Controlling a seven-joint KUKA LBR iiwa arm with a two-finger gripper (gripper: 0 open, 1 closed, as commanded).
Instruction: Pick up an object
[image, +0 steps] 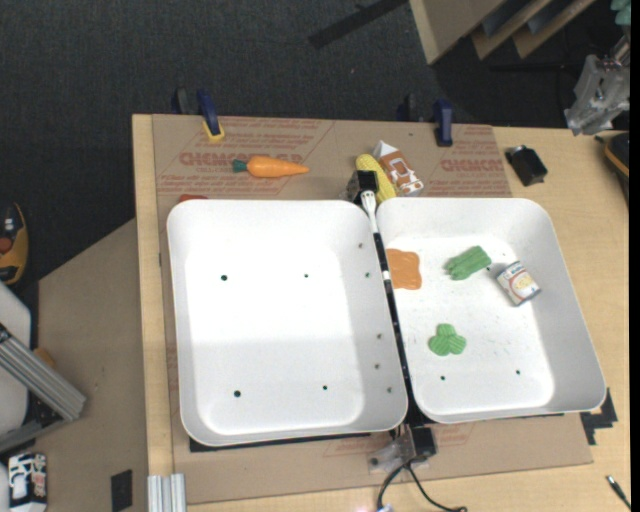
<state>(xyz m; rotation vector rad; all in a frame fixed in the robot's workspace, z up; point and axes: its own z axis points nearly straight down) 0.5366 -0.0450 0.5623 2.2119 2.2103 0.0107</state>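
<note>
You'll find a small silver can (517, 282) with a red label on its side in the right bin (560, 330), right of the orange pad (403, 268). Both bins sit on cardboard (300, 140) over dark carpet (90, 60). Claw (600, 90) state: can't tell.

Grey arm part (600, 92) at top-right corner.

Left bin (270, 400): floor open throughout. Right bin (560, 370): orange piece (403, 268) at 9 o'clock, green pieces (467, 263) (447, 341) centrally, small can (517, 282) at 2 o'clock; 5 o'clock corner free.
</note>
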